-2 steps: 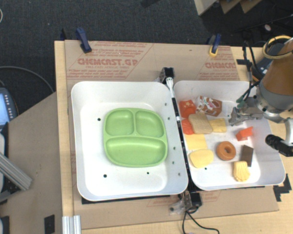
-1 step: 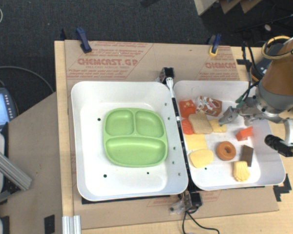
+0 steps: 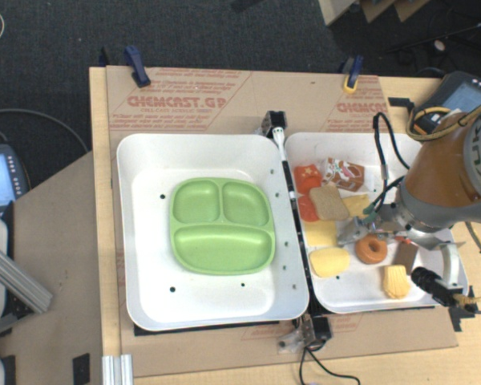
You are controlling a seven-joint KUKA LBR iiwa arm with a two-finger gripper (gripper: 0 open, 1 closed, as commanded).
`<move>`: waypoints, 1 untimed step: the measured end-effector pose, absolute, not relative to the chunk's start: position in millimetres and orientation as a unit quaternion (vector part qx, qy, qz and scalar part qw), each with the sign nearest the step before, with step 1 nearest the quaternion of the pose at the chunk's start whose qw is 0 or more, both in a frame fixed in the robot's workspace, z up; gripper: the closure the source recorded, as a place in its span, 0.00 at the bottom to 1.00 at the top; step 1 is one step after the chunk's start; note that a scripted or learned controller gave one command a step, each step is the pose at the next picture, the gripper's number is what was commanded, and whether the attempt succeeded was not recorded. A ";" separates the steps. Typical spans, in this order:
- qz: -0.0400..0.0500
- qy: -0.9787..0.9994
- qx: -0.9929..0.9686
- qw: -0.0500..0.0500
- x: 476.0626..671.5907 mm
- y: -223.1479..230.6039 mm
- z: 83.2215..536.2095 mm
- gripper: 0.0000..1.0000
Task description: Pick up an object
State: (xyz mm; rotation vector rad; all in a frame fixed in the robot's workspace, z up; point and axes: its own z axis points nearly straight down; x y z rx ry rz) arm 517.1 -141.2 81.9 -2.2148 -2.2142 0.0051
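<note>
The gripper (image 3: 361,229) (finger state impossible to tell) hangs over toy food in the right bin (image 3: 346,301)

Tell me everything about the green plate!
The green plate is a light green tray with rounded corners that looks like smooth plastic. It has three sections: two small ones at the far side and one wide one at the near side. It lies flat, the right way up, in the middle of the left white bin. It touches nothing but the bin's floor.
</note>
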 end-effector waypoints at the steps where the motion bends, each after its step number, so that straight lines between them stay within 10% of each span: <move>1: -0.001 -0.706 -0.708 -0.001 521.1 -144.0 94.9 1.00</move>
